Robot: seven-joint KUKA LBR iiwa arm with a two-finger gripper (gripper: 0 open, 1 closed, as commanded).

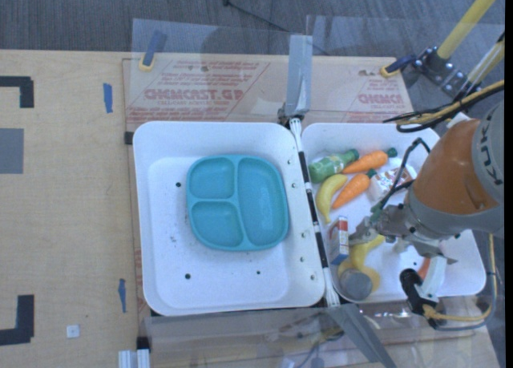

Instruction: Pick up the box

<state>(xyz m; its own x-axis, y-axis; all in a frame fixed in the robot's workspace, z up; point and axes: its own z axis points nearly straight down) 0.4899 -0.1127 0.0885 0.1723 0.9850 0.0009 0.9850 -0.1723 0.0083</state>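
A small white box with red print (342,235) lies in the right bin (473,278), close to its left wall and below a banana (328,193). My gripper (373,230) hangs low over the middle of that bin, just right of the box and above a yellow item (362,252). The orange band of the arm (455,172) covers the bin's right part. Nothing can be seen held in the gripper.
The left bin (160,222) holds a teal divided plate (238,201). In the right bin lie a green bottle (332,164), two carrots (361,174), a white and red packet (394,180) partly under the arm, and a grey cup (357,283) at the front.
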